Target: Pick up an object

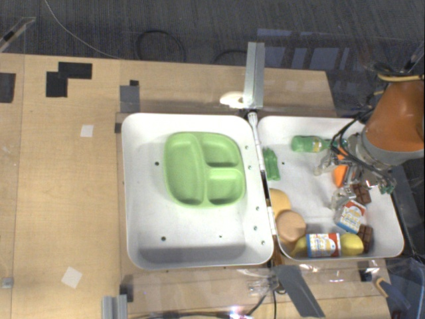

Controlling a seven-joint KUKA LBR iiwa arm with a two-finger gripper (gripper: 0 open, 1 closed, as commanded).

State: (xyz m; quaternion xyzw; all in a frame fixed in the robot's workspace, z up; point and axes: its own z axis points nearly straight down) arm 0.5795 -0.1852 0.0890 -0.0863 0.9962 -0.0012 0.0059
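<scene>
My gripper (345, 180) hangs low inside the right bin (392, 244), below the arm's orange band (400, 115). It sits over a small cluster at the bin's right side: an orange carrot-like piece (340, 173), a brown bar (362, 193) and a small white and red carton (350, 216). The gripper's metal parts overlap the orange piece, and I cannot make out whether anything is held. A green bottle (309, 143) lies at the far side of this bin. A green packet (270, 163) lies along the left wall.
The left bin (143, 198) holds a green divided plate (202, 168). In the right bin's near part lie a yellow round item (279, 200), a tan bun (290, 224), a labelled yellow bottle (327, 244) and a second brown piece (366, 234). A metal post (254, 75) stands behind the bins.
</scene>
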